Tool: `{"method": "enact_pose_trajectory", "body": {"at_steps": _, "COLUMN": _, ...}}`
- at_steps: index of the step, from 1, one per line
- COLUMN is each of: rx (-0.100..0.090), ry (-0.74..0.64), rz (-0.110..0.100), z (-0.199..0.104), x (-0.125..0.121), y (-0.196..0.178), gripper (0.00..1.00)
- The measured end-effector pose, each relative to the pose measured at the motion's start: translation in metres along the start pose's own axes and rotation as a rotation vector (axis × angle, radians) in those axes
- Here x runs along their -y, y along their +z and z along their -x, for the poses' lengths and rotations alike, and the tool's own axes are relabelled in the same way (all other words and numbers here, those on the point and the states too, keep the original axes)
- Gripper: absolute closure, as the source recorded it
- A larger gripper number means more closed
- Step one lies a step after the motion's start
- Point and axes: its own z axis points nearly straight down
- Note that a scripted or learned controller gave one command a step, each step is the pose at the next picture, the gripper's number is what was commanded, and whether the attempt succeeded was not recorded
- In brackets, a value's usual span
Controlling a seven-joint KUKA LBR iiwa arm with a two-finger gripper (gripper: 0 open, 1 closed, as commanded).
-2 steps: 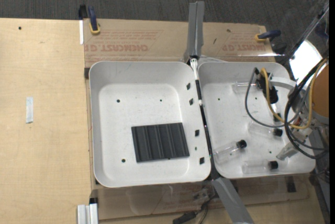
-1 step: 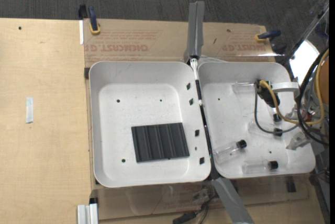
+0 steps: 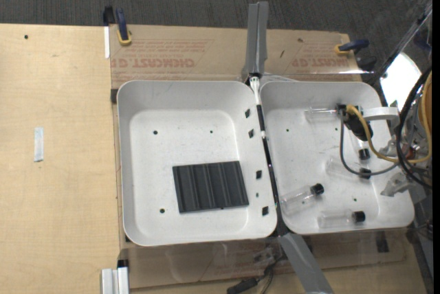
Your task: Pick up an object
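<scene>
Clearly, mirrored red "CHEMCNZT" print marks the cardboard (image 3: 165, 55) behind both bins.

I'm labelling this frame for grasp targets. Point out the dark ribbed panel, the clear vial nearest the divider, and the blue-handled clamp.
dark ribbed panel (image 3: 210, 187), camera view, its centre ridge.
clear vial (image 3: 302, 195), camera view, its transparent body.
blue-handled clamp (image 3: 118, 25), camera view, its handle.

cardboard sheet (image 3: 206, 55) | red print, upside down | reads "CHEMCNZT.GF"
</scene>
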Motion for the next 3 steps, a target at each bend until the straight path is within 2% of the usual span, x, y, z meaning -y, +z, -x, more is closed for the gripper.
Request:
{"method": "enact_pose_trajectory", "body": {"at_steps": 1, "rx": -0.001, "ry": -0.019, "rz": -0.001, "z": 0.0, "x": -0.002, "y": -0.038, "gripper": 0.0}}
{"method": "enact_pose_trajectory", "body": {"at_steps": 2, "rx": 0.0, "ry": -0.019, "rz": -0.001, "z": -0.004, "x": -0.001, "y": -0.058, "gripper": 0.0}}
{"method": "enact_pose_trajectory", "body": {"at_steps": 3, "rx": 0.0, "ry": -0.02, "rz": -0.007, "z": -0.005, "x": 0.002, "y": -0.067, "gripper": 1.0}}
